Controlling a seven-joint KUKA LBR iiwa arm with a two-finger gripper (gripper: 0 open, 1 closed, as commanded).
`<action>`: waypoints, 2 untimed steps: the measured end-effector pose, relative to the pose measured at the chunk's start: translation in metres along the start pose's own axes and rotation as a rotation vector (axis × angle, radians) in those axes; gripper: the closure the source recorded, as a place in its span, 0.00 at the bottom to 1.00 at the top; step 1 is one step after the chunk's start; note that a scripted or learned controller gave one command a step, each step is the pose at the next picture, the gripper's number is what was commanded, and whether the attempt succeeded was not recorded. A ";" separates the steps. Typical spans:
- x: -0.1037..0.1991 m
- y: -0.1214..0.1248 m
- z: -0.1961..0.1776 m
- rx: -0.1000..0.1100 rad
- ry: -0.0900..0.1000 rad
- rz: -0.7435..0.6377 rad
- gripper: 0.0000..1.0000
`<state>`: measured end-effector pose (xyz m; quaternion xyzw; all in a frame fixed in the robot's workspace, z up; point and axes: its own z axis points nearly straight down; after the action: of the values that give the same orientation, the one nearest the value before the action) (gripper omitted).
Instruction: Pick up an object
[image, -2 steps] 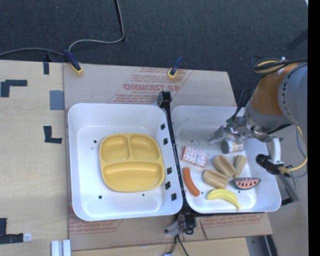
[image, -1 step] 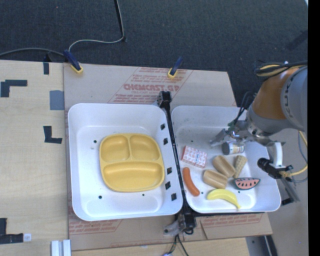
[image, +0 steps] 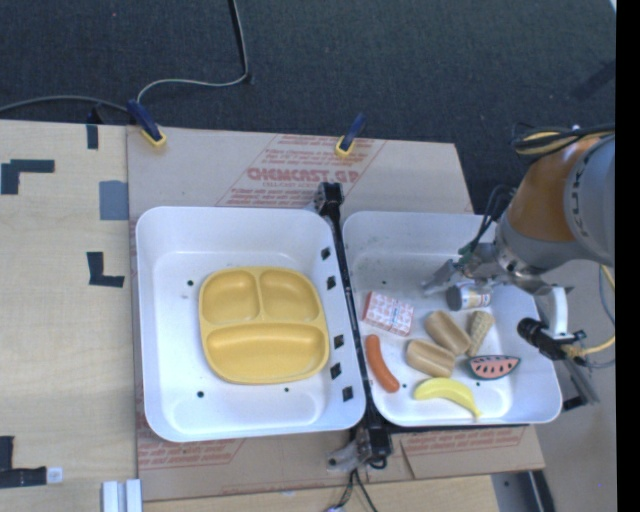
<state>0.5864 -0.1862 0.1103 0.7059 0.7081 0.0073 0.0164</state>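
Note:
The right bin (image: 400, 245) holds several toy foods. A pink-and-white checked packet (image: 388, 313) lies near its left wall, with an orange sausage (image: 381, 362) below it. Two tan bread rolls (image: 447, 332) (image: 430, 355) sit mid-bin, next to a pale corn cob (image: 481, 325). A watermelon slice (image: 494, 366) and a yellow banana (image: 446, 393) lie toward the front. My gripper (image: 455, 288) hangs low over the bin's upper right part, just above the rolls and the corn cob. I see nothing held in it.
The left bin (image: 170, 300) carries a yellow divided plate (image: 264, 323). A black divider (image: 340, 290) runs between the bins. The arm's grey and orange wrist (image: 555, 215) crosses the right bin's far right edge. Cardboard (image: 290, 165) lies under both bins.

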 end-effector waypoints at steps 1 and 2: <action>-0.002 -0.007 0.001 -0.001 -0.001 0.000 0.00; -0.003 -0.007 0.001 -0.003 -0.003 0.001 0.00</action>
<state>0.5797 -0.1893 0.1093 0.7063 0.7077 0.0073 0.0185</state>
